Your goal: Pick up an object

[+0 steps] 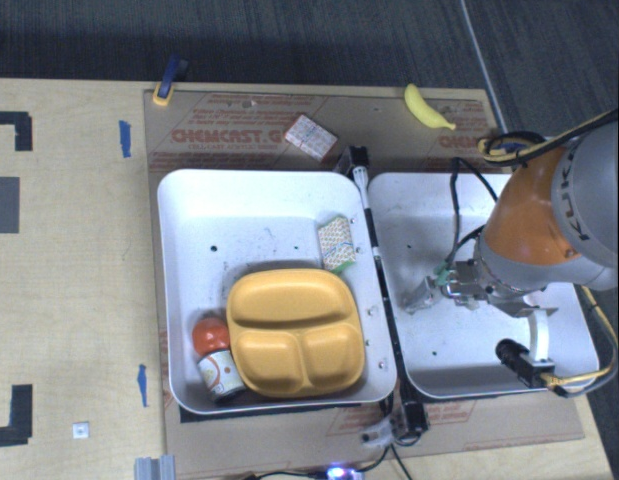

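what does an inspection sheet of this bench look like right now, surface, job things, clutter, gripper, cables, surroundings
surface: two white bins side by side on a cardboard sheet over a light wood bench; left bin, right bin.
job's things: left bin holds a yellow divided tray, a small orange-capped bottle against its left edge, and a patterned packet near the right wall.
clutter: a yellow banana and a small printed box lie on the cardboard behind the bins.
grippers: gripper low over the right bin; finger state cannot be judged, nothing seen held.
cables: black cable loops to the wrist; yellow cable above.
surroundings: dark carpet; blue tape marks on the bench.
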`<action>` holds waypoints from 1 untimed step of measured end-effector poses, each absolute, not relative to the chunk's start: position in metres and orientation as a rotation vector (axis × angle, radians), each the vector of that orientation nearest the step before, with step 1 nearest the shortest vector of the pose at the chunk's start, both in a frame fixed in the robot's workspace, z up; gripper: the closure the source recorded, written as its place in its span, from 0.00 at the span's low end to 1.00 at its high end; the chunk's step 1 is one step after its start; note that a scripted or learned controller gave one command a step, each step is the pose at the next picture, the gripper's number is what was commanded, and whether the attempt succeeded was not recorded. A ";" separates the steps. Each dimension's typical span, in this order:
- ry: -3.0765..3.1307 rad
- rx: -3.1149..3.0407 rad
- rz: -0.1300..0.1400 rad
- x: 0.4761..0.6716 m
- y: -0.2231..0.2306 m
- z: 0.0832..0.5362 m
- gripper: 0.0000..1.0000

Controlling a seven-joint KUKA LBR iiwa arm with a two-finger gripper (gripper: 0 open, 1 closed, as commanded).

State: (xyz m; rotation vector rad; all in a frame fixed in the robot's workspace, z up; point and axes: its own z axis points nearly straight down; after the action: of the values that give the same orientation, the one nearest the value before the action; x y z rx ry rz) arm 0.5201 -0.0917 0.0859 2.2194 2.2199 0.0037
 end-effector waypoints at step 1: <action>2.222 2.222 0.001 0.527 -0.094 0.086 0.00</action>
State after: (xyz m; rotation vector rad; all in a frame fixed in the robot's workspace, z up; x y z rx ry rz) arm 0.5269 -0.0937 0.0856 2.2217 2.2217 0.0012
